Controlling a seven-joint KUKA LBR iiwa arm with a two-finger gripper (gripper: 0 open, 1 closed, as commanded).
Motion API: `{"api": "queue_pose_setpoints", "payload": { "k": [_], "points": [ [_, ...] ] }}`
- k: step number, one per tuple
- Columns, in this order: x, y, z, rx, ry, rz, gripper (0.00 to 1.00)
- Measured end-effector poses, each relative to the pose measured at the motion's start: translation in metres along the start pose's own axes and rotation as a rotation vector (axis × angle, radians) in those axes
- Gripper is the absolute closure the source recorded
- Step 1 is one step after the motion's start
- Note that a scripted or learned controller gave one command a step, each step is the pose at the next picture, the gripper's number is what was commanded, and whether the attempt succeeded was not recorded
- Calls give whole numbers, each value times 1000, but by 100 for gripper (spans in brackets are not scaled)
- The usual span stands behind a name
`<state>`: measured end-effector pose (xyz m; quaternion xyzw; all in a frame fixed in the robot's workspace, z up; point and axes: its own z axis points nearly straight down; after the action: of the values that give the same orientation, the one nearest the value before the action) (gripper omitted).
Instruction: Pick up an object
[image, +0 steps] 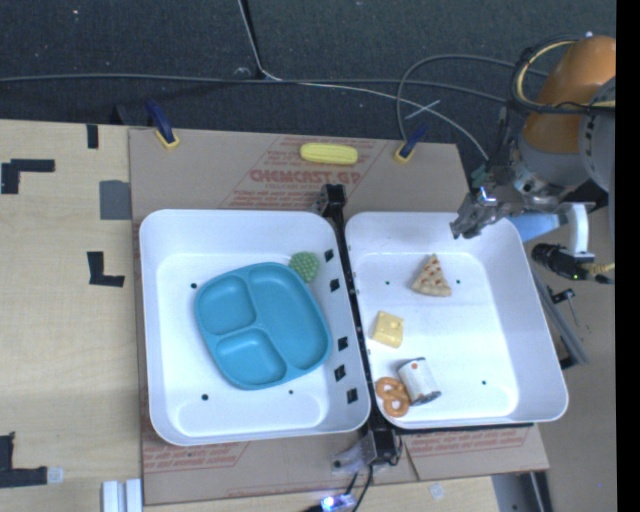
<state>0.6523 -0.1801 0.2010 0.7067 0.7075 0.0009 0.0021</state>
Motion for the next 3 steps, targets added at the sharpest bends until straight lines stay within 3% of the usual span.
{"api": "queue_pose_setpoints", "payload": {
  "k": [1, 3],
  "points": [
    [-2, 4, -63, -1, 0, 0, 100],
    [103, -26, -69, 6, 3, -4, 100]
  ]
}}
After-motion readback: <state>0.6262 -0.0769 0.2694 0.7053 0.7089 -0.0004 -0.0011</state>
